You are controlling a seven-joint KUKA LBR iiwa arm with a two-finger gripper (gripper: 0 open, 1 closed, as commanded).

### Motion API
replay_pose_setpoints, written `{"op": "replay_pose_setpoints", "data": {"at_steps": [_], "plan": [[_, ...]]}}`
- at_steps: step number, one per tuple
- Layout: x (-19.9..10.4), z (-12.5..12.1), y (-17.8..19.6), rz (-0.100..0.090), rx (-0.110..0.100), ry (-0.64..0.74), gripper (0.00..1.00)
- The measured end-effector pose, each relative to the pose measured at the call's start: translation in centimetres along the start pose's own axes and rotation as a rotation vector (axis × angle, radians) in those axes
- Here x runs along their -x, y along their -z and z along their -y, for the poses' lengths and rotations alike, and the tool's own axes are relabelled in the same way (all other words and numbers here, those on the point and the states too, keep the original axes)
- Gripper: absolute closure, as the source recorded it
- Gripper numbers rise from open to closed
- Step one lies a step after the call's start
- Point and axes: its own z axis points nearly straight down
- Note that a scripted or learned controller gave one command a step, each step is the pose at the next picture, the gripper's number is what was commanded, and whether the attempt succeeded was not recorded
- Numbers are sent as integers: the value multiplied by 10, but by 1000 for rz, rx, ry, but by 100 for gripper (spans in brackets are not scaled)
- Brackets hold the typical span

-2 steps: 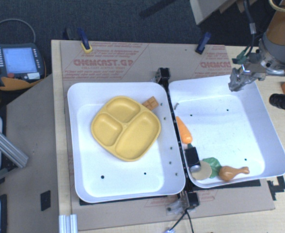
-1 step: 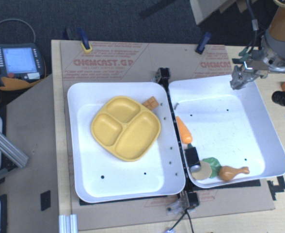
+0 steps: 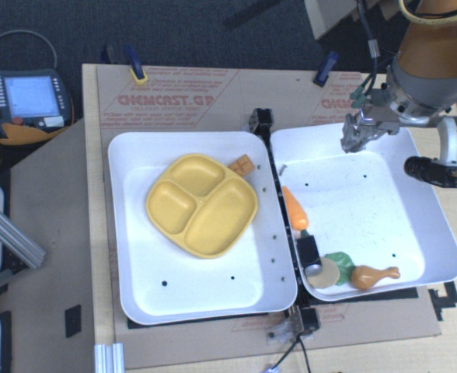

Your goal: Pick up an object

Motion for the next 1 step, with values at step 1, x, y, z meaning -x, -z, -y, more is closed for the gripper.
{"op": "replay_pose_setpoints", "data": {"at_steps": [1], "plan": [[-47,6,-16,0,-1,0,100]]}}
